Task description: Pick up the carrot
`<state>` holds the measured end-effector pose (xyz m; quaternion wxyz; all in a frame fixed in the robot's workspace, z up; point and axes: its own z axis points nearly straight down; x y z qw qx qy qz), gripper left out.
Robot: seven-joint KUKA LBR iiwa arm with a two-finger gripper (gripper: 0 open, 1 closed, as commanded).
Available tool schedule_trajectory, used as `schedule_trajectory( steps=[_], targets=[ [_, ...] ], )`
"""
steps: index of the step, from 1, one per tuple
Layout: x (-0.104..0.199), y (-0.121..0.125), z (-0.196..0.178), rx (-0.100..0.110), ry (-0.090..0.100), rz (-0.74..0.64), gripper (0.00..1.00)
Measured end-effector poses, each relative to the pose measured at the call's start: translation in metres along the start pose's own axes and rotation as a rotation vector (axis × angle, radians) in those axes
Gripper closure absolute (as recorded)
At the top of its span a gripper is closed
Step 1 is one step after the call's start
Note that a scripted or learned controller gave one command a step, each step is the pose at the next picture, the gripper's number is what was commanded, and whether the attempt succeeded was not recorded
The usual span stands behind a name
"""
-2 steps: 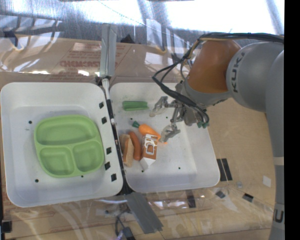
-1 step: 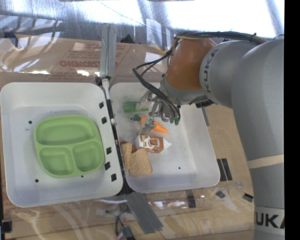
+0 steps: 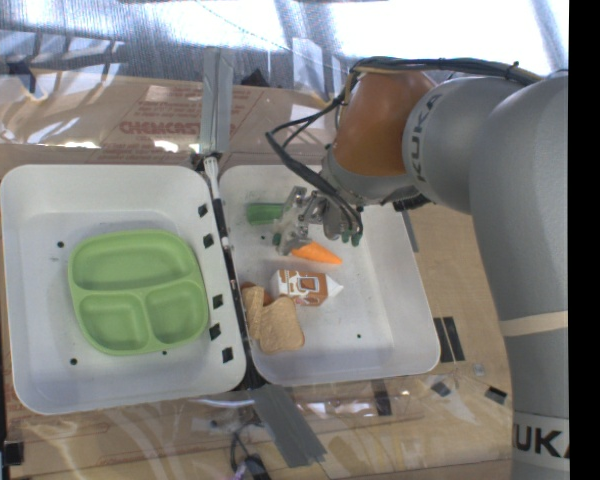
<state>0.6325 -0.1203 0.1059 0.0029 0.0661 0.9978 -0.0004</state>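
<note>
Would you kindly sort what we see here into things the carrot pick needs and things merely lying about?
Needed for the job:
- carrot, in the right bin
- gripper, just above the carrot

Lying about:
- green divided plate in the left bin
- green vegetable
- orange-and-white packet
- bread slices

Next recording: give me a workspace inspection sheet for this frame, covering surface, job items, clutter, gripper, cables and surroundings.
Surface: two shallow white bins side by side; right bin holds the loose items, left bin holds a green divided tray.
Job's things: carrot lies flat in the right bin, not lifted.
Clutter: green item behind the carrot; small printed packet and bread slices in front of it.
Gripper: gripper sits low, just behind the carrot; no grasp visible.
Cables: black cables loop off the wrist.
Surroundings: cardboard behind the bins, tape strips on the bench.
</note>
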Motion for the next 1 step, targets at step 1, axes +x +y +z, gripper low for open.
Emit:
schedule_trajectory(
  steps=[1],
  targets=[
    [0.0294,0.0917,-0.2041,-0.003,-0.007,0.224,1.0]
  ],
)
